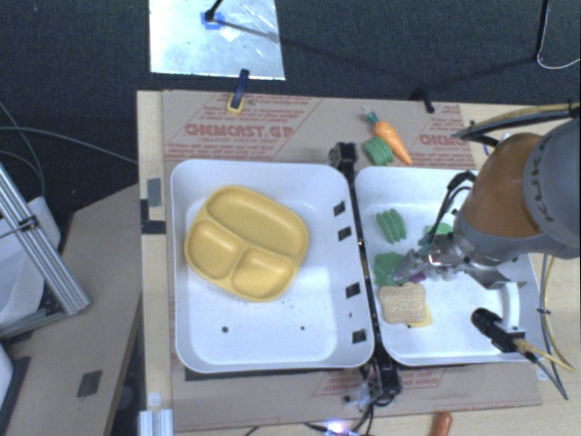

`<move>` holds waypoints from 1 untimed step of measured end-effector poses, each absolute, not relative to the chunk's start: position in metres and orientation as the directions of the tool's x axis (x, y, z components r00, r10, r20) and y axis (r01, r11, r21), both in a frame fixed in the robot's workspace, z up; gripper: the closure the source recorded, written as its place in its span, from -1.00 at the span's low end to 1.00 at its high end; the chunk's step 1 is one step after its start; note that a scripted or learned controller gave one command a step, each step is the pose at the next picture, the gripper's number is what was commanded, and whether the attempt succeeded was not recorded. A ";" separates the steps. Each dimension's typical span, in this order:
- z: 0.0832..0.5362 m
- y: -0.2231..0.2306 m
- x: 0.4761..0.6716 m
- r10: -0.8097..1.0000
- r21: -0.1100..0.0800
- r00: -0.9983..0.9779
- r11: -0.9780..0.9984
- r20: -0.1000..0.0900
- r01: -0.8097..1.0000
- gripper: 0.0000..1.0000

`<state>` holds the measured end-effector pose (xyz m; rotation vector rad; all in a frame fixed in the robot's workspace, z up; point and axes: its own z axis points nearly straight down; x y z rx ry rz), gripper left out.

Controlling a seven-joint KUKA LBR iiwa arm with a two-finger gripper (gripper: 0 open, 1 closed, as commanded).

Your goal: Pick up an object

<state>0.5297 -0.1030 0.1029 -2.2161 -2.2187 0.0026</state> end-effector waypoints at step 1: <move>0.189 -0.057 0.537 1.000 0.009 -0.009 0.009 0.001 1.000 -1.00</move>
